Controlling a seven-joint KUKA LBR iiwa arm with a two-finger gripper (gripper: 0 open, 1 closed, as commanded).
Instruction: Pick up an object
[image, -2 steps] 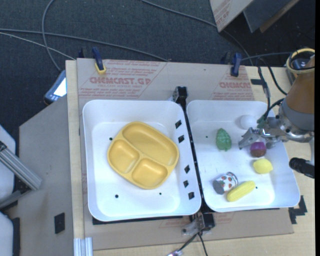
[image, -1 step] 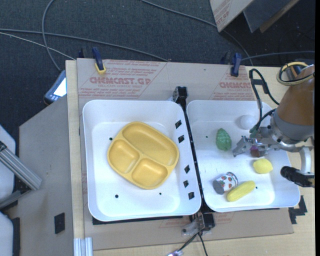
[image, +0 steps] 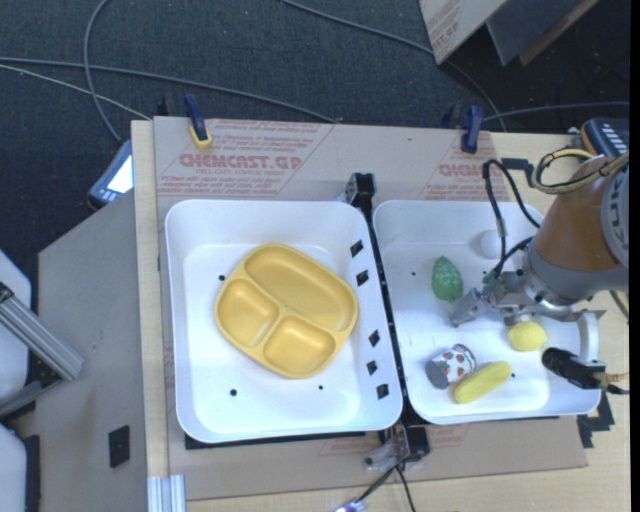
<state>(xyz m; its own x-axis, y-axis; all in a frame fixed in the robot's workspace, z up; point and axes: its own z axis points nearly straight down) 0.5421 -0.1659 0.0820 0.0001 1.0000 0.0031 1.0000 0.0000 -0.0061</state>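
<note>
Overhead slanted view of a surface (image: 250, 160) carrying two shallow white bins side by side. The left bin (image: 190, 330) holds a yellow divided plate (image: 287, 309), lying flat near the bin's centre with its three compartments facing up. The right bin (image: 410, 390) holds four small objects: a green fruit-shaped piece (image: 446, 278) toward the middle, a round yellow ball-like piece (image: 526, 335) to its right, an elongated yellow piece resembling a banana (image: 482, 382) near the front wall, and a small grey, white and red object (image: 449, 366) touching the banana's left end. The arm (image: 580, 235), grey with an orange band, reaches in from the right over the right bin; its jaws (image: 478, 301) sit low between the green piece and the yellow ball, just beside both. Whether the jaws are open or closed cannot be told from this angle, and no object is seen between them. Clamps (image: 198, 126) hold the board at its far edge.
</note>
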